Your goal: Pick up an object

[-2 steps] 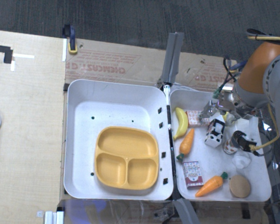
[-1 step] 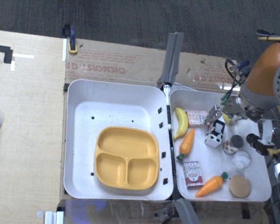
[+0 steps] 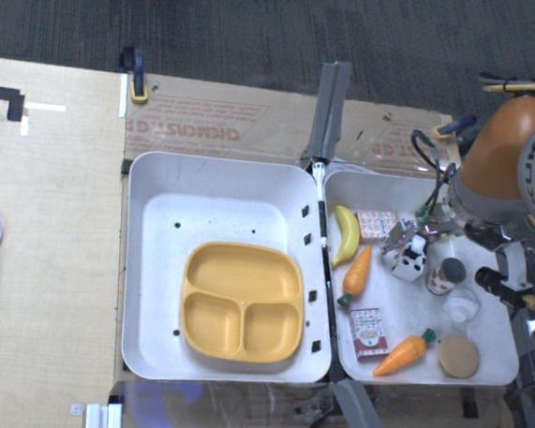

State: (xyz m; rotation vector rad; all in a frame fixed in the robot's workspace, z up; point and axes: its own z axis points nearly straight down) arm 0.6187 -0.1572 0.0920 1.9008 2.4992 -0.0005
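The right bin point(image 3: 507, 368) holds several small objects. A yellow banana point(image 3: 344, 233) lies by its left wall, with an orange carrot point(image 3: 357, 271) just below it. A second carrot point(image 3: 402, 355) lies near the front. A pale box point(image 3: 376, 225) sits behind them and a red-printed box point(image 3: 368, 328) lies in front. My gripper point(image 3: 403, 238) hangs low at the bin's middle, right over a black-and-white toy point(image 3: 407, 262) and next to the pale box. Nothing visibly hangs from it.
The left bin point(image 3: 142, 243) carries a yellow three-part plate point(image 3: 242, 302). Right of the toy stand a small dark-topped jar point(image 3: 443, 274), a clear cup point(image 3: 461, 309) and a tan round disc point(image 3: 459, 356). The arm's orange band point(image 3: 505, 147) looms over the right bin's back corner.
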